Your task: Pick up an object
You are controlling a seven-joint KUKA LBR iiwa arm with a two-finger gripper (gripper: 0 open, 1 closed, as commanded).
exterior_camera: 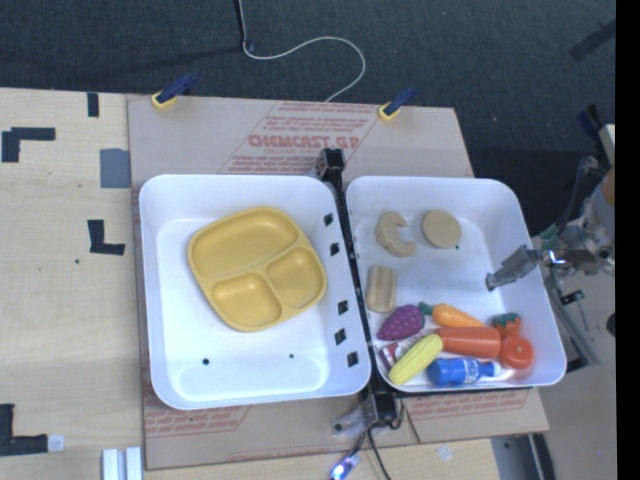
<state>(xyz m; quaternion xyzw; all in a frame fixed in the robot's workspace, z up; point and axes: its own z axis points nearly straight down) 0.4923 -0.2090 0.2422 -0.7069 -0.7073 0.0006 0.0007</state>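
Gripper (512, 268) hovers at the right bin's (500, 200) right edge, apparently holding nothing; its opening cannot be told; toy foods, including a carrot (458, 317), lie just below-left.

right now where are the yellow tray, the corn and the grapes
yellow tray (258, 268), camera view, on the ridge between its three compartments
corn (416, 358), camera view, middle of the cob
grapes (400, 321), camera view, centre of the purple bunch
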